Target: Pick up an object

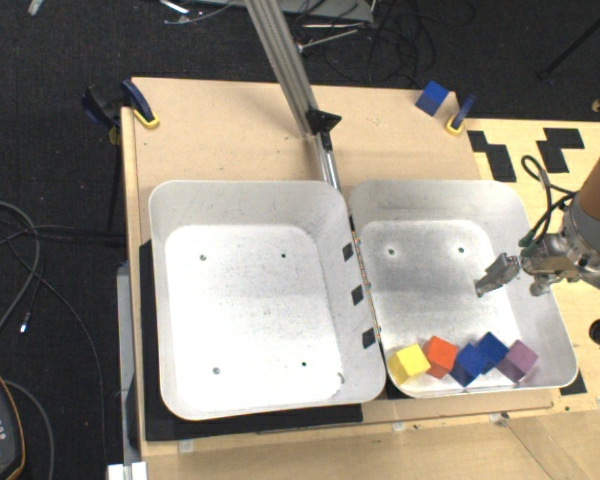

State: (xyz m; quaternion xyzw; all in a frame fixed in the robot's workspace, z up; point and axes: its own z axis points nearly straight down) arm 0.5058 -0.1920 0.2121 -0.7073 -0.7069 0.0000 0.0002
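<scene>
While reaching in from the right, the grey two-finger gripper is hovering over the right white bin; finger state: cannot tell. Yellow cube, orange cube, blue cube and purple cube are sitting along its near edge.

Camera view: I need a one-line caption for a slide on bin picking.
Gripper over the right bin, above yellow, orange, blue and purple blocks.
</scene>
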